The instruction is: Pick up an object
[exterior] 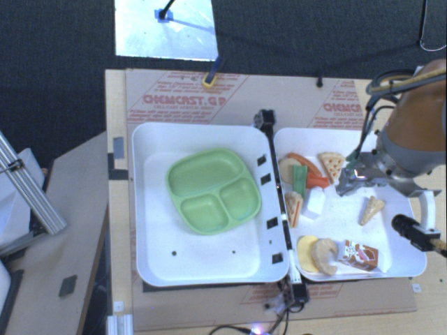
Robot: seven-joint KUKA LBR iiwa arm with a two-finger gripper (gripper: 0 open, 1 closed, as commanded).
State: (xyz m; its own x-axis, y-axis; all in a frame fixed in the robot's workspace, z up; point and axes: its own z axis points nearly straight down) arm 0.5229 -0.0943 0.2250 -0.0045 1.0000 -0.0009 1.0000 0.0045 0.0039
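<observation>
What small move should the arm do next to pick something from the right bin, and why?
Probably a short descent with a slight shift toward the pizza slice toy. The gripper hovers in the right bin just below that slice, and nothing is visible between its fingers. The slice lies fairly apart from the carrot, so it seems the nearest uncluttered target.

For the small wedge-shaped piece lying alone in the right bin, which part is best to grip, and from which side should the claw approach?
Grip the pale wedge piece across its narrow width near the middle, coming straight down from above. It lies flat and alone on the right bin floor with bare white around it, so both long sides look free. The claw hangs just to its left, so probably a short move suffices.
</observation>
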